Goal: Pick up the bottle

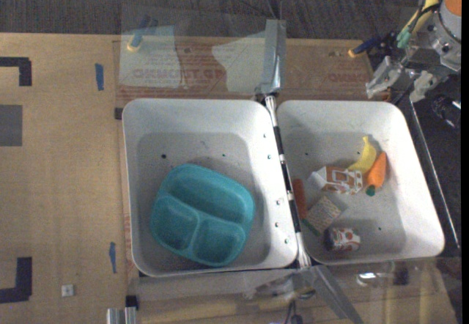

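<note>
A tan wooden bench (66,168) stands on dark carpet and bears two shallow white plastic bins (139,168). The grey gripper (399,79) hangs above the right bin's far corner; its opening cannot be told. The small white-and-red bottle (342,239) lies on its side near that bin's front wall.

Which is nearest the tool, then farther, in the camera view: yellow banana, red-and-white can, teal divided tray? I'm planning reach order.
1. Yellow banana, right bin's upper part, nearest the tool.
2. Red-and-white can, right bin's lower part.
3. Teal divided tray, left bin, farthest.
</note>
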`<state>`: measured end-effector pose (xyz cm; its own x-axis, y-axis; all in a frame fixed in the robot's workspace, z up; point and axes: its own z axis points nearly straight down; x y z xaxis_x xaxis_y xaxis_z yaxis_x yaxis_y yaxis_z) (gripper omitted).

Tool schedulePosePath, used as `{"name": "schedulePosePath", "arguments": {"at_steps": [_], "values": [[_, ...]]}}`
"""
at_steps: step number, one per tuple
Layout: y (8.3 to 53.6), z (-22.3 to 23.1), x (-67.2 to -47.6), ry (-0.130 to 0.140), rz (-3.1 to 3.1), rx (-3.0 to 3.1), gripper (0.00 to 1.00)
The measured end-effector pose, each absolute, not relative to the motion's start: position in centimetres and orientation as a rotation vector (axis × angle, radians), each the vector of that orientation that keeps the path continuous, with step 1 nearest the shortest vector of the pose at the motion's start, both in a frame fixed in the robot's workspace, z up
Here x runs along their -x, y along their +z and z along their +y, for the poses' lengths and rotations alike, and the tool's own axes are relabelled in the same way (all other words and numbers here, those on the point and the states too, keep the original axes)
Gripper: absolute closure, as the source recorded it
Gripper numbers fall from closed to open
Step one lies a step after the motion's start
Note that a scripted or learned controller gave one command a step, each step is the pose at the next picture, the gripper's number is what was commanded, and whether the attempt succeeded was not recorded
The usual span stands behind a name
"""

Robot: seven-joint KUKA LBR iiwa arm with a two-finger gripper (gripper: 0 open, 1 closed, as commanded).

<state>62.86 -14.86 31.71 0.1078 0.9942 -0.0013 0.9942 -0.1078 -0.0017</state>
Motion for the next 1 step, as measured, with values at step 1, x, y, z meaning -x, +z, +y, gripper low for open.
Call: {"name": "schedulePosePath", "arguments": {"at_steps": [1], "values": [[24.76,-7.64,-60.13,0.008,-1.894,2.500,0.00]]}}
